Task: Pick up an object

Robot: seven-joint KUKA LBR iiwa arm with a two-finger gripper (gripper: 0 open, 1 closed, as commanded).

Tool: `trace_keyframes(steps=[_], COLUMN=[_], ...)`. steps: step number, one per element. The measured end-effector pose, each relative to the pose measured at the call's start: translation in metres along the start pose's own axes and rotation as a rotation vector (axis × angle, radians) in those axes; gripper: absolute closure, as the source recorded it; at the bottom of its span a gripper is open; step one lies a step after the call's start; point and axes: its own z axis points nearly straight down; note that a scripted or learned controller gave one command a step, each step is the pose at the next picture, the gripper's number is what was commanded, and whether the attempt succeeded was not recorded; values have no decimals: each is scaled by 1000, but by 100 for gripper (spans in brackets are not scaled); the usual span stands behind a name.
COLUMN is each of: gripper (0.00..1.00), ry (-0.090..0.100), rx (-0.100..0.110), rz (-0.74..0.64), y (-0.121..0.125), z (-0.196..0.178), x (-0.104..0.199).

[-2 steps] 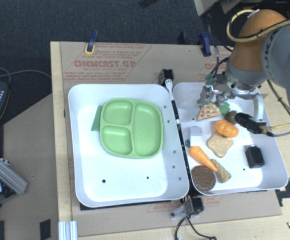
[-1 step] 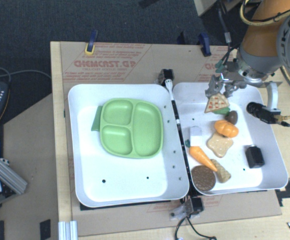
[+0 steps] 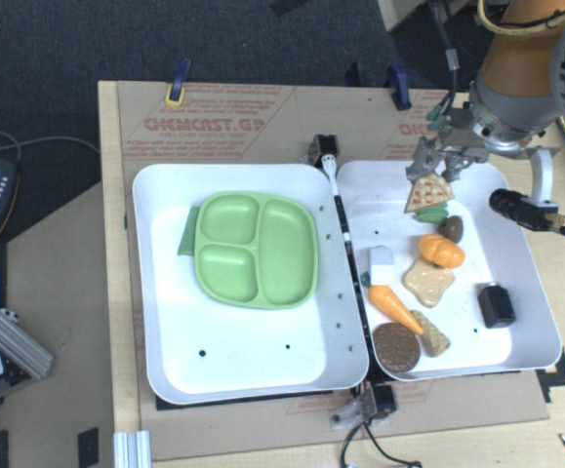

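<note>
My gripper (image 3: 436, 167) hangs over the right bin's (image 3: 526, 344) far end, its fingers clamped, as far as I can make out, on the top edge of a pizza slice (image 3: 427, 195) dangling above the other toys.

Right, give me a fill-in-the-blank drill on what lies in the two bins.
1. The green divided plate lies in the ____ bin.
2. The carrot is colored ____.
3. The pizza slice hangs just under the ____.
4. The black block lies in the ____ bin.

Missing words: left; orange; gripper; right
</note>
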Motion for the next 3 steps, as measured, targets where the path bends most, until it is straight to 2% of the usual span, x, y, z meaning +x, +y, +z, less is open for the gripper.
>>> trace_keyframes(steps=[1,3], gripper=[100,100], ry=[3,4], rx=[8,9], rz=[-3,-6], y=[-16,-51], z=[-7,12], x=[44,156])
